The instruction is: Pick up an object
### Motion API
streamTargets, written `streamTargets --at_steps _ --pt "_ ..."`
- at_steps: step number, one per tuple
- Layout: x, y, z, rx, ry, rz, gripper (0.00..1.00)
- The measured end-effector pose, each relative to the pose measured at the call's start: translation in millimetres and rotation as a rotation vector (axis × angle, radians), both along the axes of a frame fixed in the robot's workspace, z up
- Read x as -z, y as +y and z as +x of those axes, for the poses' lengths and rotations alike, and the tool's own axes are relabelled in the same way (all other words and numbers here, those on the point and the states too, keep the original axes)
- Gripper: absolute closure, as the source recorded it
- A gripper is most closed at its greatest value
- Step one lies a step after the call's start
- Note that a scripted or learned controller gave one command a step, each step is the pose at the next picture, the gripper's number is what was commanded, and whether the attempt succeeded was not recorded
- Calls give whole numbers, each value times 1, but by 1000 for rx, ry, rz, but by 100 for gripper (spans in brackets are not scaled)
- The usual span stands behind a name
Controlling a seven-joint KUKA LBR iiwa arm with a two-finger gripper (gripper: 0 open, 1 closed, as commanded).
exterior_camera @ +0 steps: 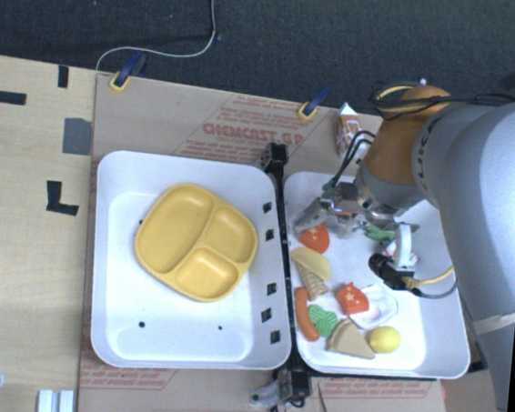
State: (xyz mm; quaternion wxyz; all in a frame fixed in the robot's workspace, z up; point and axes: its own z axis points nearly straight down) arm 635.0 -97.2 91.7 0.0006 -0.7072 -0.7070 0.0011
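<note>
Nearest me in the right bin [439,352], a lemon [383,338], strawberry [352,298] and carrot [304,313] are packed tight. Further back, my gripper [335,210] sits just above the tomato [314,239]; can't tell its opening or hold. I reckon crowding could botch the grab.

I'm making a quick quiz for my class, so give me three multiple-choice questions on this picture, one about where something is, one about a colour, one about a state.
1. Where does the yellow divided plate lie?
A. left bin
B. right bin
C. on the cardboard outside the bins

2. What colour is the lemon?
A. green
B. yellow
C. blue

3. How does the plate lie?
A. flipped face down
B. compartments facing up
C. standing on edge

Answers: 1 A, it rests in the left bin. 2 B, it is plainly yellow, near the right bin's front. 3 B, its three hollows show.
</note>
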Motion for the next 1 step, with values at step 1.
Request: streamTargets --at_steps 1 --pt "7 -1 -13 -1 -2 -1 0"
